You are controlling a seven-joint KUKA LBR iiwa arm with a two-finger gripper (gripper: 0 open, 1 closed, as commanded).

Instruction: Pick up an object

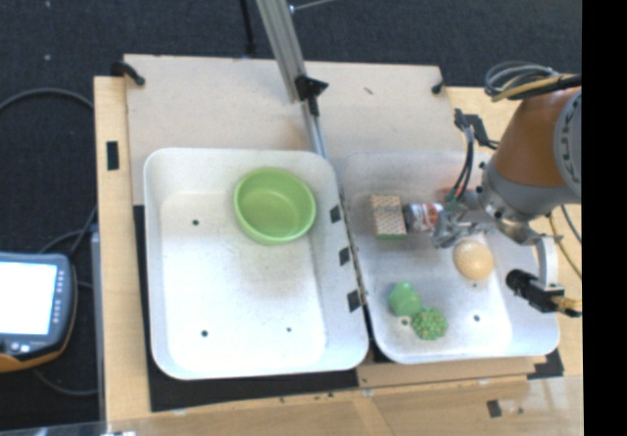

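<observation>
Jaws (453, 228) over right bin (392, 341), egg (473, 259) just beside

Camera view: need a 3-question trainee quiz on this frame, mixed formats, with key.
1. True or false: the green bowl sits in the same bin as the cream egg-shaped object.
2. Multiple choice: the tan block lies in the A) left bin, B) right bin, C) bare bench.
3. Fill in: the two small green objects, smooth and bumpy, lie near the right bin's ____ edge (near or far).

Key: 1 false; 2 B; 3 near. Note: the claw hangs over the right bin between block and egg; its grip state is unclear.
</observation>
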